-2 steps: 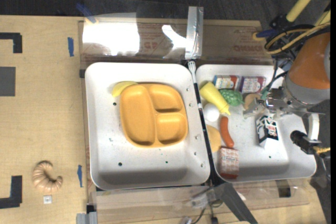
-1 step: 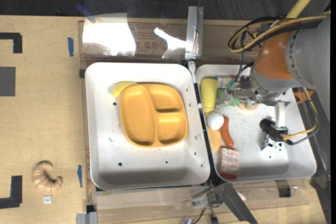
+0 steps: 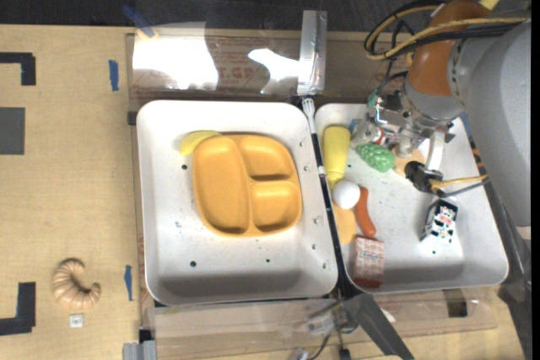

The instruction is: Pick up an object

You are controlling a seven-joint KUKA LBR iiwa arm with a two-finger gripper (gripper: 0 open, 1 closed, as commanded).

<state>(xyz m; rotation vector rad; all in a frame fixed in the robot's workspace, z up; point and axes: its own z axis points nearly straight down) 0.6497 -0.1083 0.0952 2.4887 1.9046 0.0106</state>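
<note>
The right bin (image 3: 472, 261) holds several small objects. Along its left side lie a yellow cylinder (image 3: 336, 149), a white egg (image 3: 347, 196), an orange sausage-shaped piece (image 3: 365, 218) and a red and white packet (image 3: 368, 258). A green bumpy toy (image 3: 374, 156) sits near the bin's back. A black and white toy (image 3: 440, 221) lies further right. My gripper (image 3: 395, 136) hangs low over the bin's back part, just right of and touching or nearly touching the green toy. The wrist hardware and cables hide its tip.
The left bin (image 3: 160, 249) bears an orange divided plate (image 3: 246, 183) with a yellow piece (image 3: 193, 140) poking out behind it. A croissant-like toy (image 3: 76, 283) lies on the bench at the front left. A clear plastic sheet (image 3: 219, 59) stands behind the bins.
</note>
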